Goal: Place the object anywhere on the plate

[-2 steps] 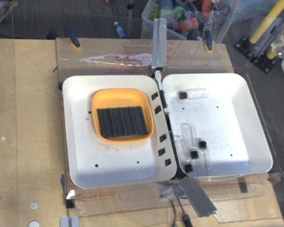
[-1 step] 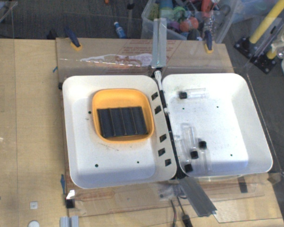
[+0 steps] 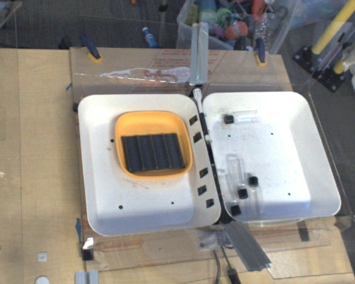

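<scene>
An orange-yellow plate sits in the left bin, toward its back. A black ribbed rectangular object lies flat on the plate, covering most of its middle and reaching its front rim. In the right bin lie clear plastic pieces with black caps: one small tube near the back and a cluster along the left wall near the front.
A divider with black clips runs between the two bins. A clear tub of colourful toys stands behind the bench. Blue clamps hold the backing board. A grey bracket juts out at the front.
</scene>
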### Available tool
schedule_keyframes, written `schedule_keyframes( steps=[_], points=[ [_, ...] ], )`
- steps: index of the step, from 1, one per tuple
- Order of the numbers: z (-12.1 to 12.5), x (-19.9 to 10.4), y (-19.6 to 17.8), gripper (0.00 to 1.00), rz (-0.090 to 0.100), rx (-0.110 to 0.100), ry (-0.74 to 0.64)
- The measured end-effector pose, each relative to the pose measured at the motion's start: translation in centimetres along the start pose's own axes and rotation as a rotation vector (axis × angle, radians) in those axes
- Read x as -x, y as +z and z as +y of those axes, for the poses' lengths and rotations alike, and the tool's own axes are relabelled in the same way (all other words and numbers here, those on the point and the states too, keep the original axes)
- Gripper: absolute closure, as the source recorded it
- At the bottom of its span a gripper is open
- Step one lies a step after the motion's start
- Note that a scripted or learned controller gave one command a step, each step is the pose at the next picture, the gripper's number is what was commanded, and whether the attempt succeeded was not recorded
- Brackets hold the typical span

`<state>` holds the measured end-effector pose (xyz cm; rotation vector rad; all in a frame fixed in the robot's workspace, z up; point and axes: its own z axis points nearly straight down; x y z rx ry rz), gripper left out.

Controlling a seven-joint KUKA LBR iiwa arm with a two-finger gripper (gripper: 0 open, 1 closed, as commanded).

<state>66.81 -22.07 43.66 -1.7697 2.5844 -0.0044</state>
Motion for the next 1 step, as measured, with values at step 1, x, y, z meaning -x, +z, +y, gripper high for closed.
schedule_keyframes(
  steps=[1],
  points=[
    [0.01, -0.02, 0.05, 1.0, -0.001, 0.003, -0.388]
  ],
)
